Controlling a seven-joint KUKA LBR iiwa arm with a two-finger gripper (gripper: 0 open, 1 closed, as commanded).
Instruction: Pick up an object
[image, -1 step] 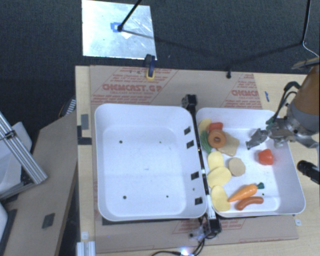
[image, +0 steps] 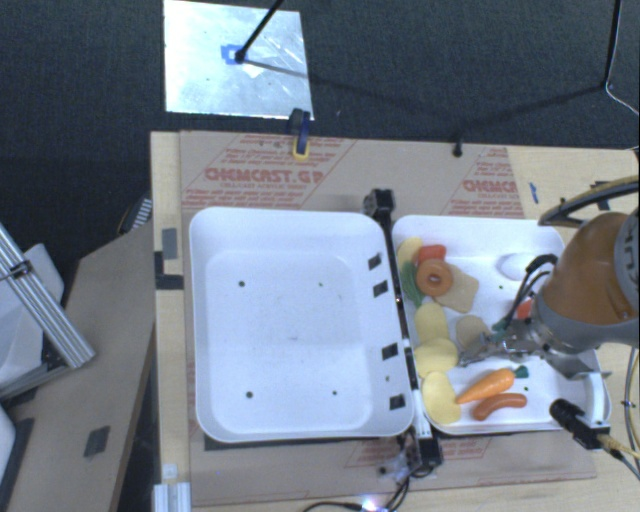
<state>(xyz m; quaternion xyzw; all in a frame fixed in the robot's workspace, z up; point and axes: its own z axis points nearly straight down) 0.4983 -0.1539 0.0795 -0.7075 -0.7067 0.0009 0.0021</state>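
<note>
Over the right bin (image: 505, 232), arm (image: 600, 285) enters from the right; pincer (image: 478, 350) sits low among the toy food. Cannot tell if pincer is spread or pressed together; no item visibly held. Landmark: toy carrot (image: 487, 384), lying in the bin just below the pincer tip. Red sausage (image: 499, 403) directly below the carrot, touching or nearly so. Pale yellow pieces (image: 436, 350) stacked left of the carrot along the bin's left wall. Donut-like ring (image: 434, 277) well above the carrot, resting beside a beige slice (image: 458, 293). Left bin (image: 290, 320) lies left of the carrot, past the divider, on the bench (image: 260, 170).
</note>
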